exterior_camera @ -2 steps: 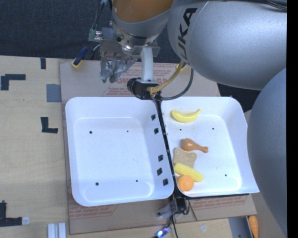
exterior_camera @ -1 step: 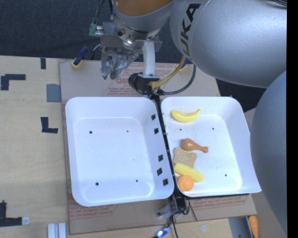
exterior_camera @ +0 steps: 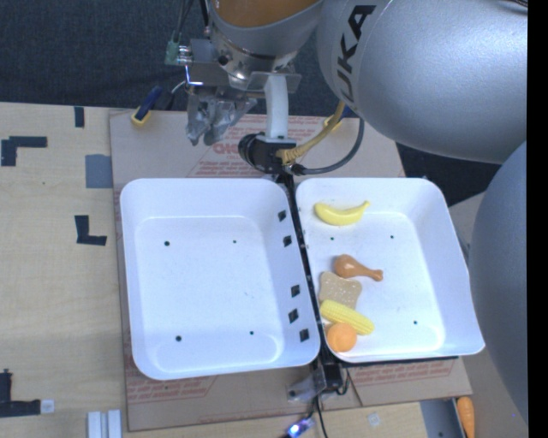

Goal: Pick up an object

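Worktop (exterior_camera: 51, 257) of pale wood carries a sheet of brown cardboard (exterior_camera: 163, 393), and on that sheet the two shallow white bins sit side by side, their inner rims touching along a row of black clips. Nearest the camera, in the right bin (exterior_camera: 428, 257), an orange (exterior_camera: 342, 338) lies close to the front wall, just beside the dividing rim. A yellow corn cob (exterior_camera: 349, 317) rests against the orange's far side, and it overlaps the near edge of a tan slice of bread (exterior_camera: 340, 289). Just beyond the bread lies a brown chicken drumstick (exterior_camera: 356, 269), its thin end pointing right. Farther still, well apart from that cluster, a yellow banana (exterior_camera: 341, 212) lies near the back wall, curved upward at both ends. All five pieces keep to the left half of that bin. The left bin (exterior_camera: 205, 274) shows its white floor with a few small dark dots.

Past the bins' far rims, the claw (exterior_camera: 214, 120) hangs over the cardboard behind the left bin, near its back right corner, well apart from every toy food. Its grey fingers point down and look pressed close together, with nothing between them. Above it sits the arm's orange band (exterior_camera: 257, 10), and the broad grey arm (exterior_camera: 428, 68) fills the upper right. A blue and yellow tool (exterior_camera: 147, 106) lies at the cardboard's far left corner.
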Controlling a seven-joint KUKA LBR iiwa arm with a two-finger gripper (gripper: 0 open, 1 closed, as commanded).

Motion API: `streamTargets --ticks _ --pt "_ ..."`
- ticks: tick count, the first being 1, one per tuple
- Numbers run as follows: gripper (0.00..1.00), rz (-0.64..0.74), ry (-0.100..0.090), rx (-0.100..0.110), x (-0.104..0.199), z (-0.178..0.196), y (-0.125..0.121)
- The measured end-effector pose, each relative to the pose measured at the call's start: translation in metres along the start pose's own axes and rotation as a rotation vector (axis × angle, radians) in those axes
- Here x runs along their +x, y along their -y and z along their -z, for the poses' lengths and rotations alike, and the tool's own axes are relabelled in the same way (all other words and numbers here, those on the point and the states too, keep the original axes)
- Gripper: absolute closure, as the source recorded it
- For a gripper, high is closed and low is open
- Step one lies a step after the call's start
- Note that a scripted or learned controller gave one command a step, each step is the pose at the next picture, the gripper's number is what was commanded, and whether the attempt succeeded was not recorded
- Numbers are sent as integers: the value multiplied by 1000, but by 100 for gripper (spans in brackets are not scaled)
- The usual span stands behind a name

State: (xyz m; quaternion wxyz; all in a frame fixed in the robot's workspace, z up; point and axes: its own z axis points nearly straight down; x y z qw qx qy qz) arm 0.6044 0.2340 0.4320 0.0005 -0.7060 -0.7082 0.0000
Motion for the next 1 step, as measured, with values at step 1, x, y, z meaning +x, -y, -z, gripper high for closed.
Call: streamTargets --ticks 1 --pt "100 0 1 0 0 7 -14"
